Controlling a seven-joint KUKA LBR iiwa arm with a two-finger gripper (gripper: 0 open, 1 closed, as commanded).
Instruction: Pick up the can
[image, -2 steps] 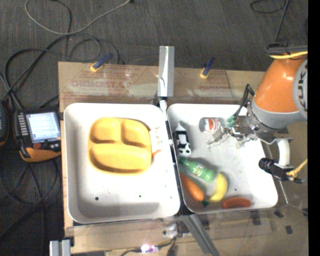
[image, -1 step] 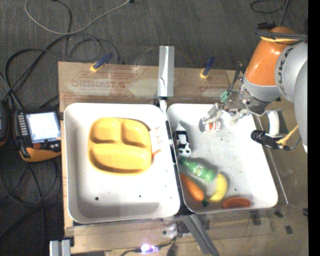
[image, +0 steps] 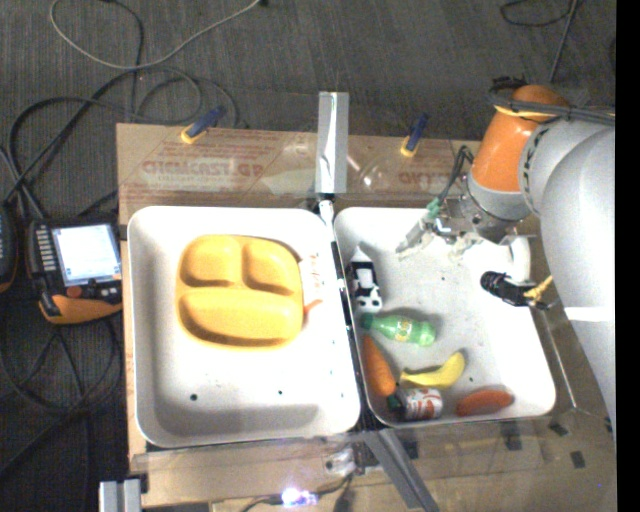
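One can (image: 417, 403) lying on its side, long axis left-right, one banana (image: 437, 371), one carrot (image: 378, 367), one green bottle (image: 400, 328), gripper (image: 436, 237) fingers spread, pinching nothing

Two bins sit side by side: the left bin (image: 150, 400) holds a divided tray (image: 240, 290) in its upper half. In the right bin (image: 540, 370), the can (image: 418, 403) lies at the lower edge, between a carrot (image: 378, 368) on its left and a sausage (image: 485, 401) on its right, with a banana (image: 436, 373) just above and a bottle (image: 400, 328) above that. The gripper (image: 432, 235) hangs over that bin's upper part.
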